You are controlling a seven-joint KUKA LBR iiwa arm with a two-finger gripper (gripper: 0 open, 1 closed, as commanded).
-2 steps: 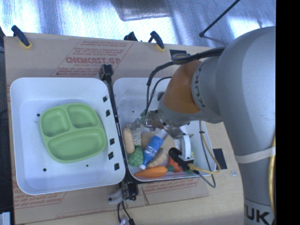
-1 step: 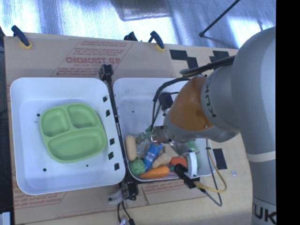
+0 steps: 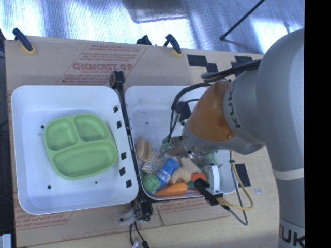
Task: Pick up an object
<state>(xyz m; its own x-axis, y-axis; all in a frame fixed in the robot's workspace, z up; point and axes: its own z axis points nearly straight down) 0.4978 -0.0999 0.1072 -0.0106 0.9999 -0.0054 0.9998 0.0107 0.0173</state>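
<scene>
My wrist hides the gripper [image 3: 173,148]; I cannot tell its state or any hold. Toys lie at the right bin's [image 3: 150,99] six o'clock: carrot [image 3: 172,189], blue bottle [image 3: 168,170], green lump [image 3: 151,182]; I read "CHEMCAST GP" on the cardboard [image 3: 101,66], "KU" on the arm [image 3: 269,102].

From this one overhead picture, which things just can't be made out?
- The two-finger gripper, camera view: the grey arm's orange-banded wrist covers it, so open or shut is unclear.
- The far part of the right white bin: hidden under the arm.
- The pile of small toys near the orange carrot: too small and overlapped to name each.
- The arm's base: cut off by the right edge.
</scene>
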